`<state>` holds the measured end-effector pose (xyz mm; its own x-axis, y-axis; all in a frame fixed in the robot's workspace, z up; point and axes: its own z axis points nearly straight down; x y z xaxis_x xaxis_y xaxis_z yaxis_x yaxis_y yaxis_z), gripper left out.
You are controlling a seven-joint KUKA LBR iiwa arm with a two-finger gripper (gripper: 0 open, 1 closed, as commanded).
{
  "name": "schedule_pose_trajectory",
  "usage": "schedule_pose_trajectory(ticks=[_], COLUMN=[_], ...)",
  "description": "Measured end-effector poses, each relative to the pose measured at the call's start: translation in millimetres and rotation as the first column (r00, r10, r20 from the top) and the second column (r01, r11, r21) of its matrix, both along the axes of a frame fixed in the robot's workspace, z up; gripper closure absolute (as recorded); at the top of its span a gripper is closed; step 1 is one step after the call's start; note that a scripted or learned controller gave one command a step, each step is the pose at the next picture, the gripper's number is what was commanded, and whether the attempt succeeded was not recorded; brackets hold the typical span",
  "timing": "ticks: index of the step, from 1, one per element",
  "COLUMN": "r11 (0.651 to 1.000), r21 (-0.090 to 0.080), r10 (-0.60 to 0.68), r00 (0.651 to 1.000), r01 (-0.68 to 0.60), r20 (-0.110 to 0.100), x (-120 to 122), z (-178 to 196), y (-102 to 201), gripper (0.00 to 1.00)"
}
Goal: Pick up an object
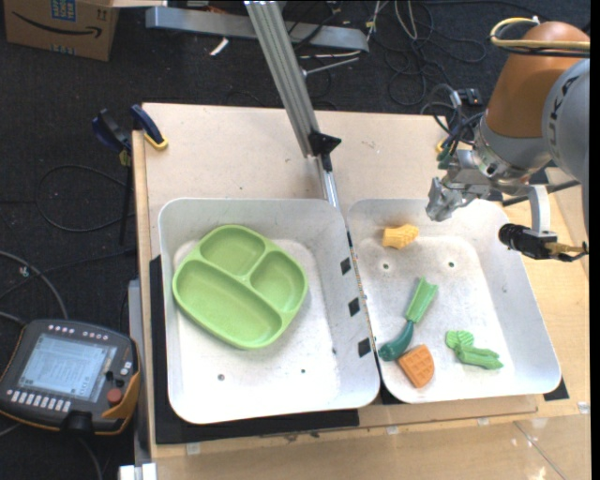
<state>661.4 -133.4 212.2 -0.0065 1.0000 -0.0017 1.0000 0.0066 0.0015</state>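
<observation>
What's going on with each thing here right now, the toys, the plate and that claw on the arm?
Green three-compartment plastic plate: flat in left white bin.
Yellow toy piece: lying in right white bin.
Long green toy: lying loose.
Orange wedge toy: touching the long toy's end.
Small green toy: lying apart.
Gripper: above the bin's far edge, holding nothing.

A cardboard box [61, 26] at the top left corner bears a blue printed label and a dark curved arrow logo, both too small to read as words.
</observation>
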Motion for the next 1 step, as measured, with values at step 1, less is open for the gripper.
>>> schedule_pose_trajectory(ticks=[1], r11=[1.000], r21=[0.001], r10=[-0.004], r00=[1.000], r01=[0.004], r20=[-0.005], x=[14.2], z=[-51.5], y=[-6.4], gripper=[1.00])
